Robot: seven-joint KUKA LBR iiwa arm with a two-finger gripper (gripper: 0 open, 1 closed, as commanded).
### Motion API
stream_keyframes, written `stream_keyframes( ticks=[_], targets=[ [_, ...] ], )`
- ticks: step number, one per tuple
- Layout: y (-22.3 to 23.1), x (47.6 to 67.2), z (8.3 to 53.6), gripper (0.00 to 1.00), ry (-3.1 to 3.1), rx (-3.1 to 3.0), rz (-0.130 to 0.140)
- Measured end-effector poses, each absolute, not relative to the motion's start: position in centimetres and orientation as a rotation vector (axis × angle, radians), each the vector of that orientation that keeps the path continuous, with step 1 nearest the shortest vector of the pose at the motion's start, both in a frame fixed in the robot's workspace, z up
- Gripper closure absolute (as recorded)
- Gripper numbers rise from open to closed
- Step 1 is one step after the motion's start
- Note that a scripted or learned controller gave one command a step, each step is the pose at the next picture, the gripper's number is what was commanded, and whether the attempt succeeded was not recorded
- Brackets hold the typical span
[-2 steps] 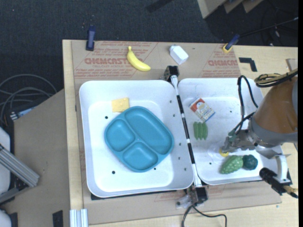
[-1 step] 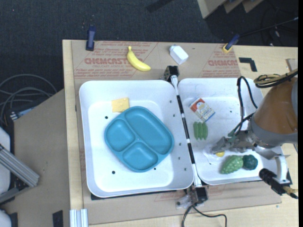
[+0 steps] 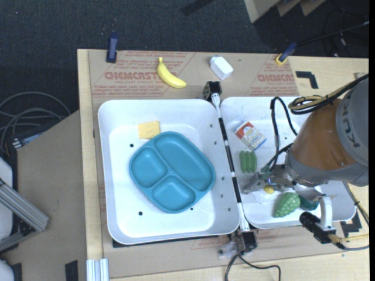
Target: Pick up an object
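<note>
A grey KUKA arm with an orange band reaches from the right into the right-hand bin (image 3: 345, 212), its gripper (image 3: 262, 182) low over the bin floor near the divider between the two bins. Whether the pincer is spread or pressed together cannot be told at this slant, and nothing is seen between its tips.

The likeliest targets lie close by: a ridged green vegetable-like piece (image 3: 248, 161) just beyond the gripper, flat on the floor, and a knobbly green, berry-shaped toy (image 3: 287, 205) just beside the wrist, toward the front rim. A small white carton with red and blue print (image 3: 251, 135) sits farther back.

The risks appear plain. The gripper sits between objects rather than squarely over one, so a closing pinch could meet bare plastic or clip an edge and skid the piece toward the bin wall. The bumpy, rounded toy may squirt out of a two-finger pinch. A small yellow item (image 3: 269, 188) by the tool could also get caught.

In the left bin (image 3: 111, 157), a blue divided tray (image 3: 171, 170) and a yellow block (image 3: 149, 129) lie well apart from the action.
</note>
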State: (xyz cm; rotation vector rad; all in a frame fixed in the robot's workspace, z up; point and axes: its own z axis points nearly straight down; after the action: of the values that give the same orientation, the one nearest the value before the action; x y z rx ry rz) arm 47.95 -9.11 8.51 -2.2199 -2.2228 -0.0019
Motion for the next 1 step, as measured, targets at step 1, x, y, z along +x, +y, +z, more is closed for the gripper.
stream_keyframes(
  ticks=[1],
  targets=[
    [-10.86, 47.94, 8.50, 0.00, -2.222, -2.224, -0.001]
  ],
)
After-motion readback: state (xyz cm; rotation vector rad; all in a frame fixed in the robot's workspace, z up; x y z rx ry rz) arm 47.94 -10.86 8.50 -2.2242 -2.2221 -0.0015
